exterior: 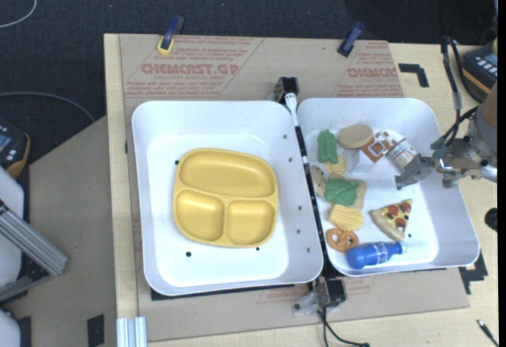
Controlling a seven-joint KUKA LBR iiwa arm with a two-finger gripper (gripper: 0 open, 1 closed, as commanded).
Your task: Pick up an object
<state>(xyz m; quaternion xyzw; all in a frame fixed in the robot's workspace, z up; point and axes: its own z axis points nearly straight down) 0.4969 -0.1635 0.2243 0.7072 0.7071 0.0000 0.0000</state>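
blue bottle (375,254), tool (414,172) well above

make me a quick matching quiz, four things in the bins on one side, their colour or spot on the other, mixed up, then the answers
Things:
1. divided plate
2. bottle
3. pizza slice
4. pretzel

Descriptions:
A. blue, near front edge of right bin
B. yellow, in left bin
C. brown, just left of the bottle
D. triangular, red toppings, below the gripper

Pairs: 1-B, 2-A, 3-D, 4-C
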